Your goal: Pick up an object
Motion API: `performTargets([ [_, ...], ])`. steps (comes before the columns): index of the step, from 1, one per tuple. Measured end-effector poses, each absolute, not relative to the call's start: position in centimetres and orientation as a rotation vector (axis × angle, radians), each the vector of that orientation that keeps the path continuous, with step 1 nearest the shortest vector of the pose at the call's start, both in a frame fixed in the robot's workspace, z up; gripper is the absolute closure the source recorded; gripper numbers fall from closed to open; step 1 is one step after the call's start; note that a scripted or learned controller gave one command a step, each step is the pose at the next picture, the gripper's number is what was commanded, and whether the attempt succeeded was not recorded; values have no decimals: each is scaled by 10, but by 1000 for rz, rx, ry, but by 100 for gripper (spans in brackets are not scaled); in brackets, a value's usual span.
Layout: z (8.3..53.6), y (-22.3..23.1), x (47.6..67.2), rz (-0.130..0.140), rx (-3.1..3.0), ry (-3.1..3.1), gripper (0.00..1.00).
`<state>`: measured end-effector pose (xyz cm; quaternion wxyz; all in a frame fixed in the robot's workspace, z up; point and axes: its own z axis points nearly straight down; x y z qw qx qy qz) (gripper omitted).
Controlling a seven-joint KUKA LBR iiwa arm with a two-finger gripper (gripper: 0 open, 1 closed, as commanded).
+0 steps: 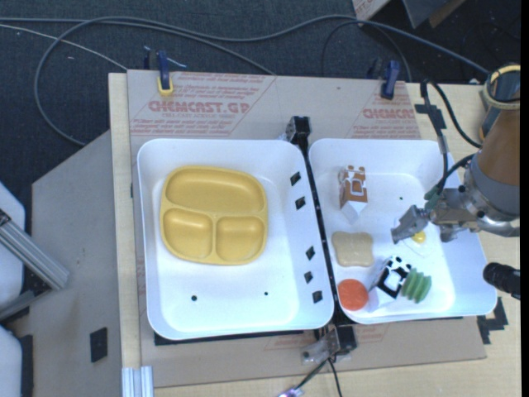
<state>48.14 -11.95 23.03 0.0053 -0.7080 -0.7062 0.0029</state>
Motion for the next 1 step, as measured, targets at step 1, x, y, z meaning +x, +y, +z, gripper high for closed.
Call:
performTargets([
  [1,235,-119,484,0,-2219,-2220,0],
])
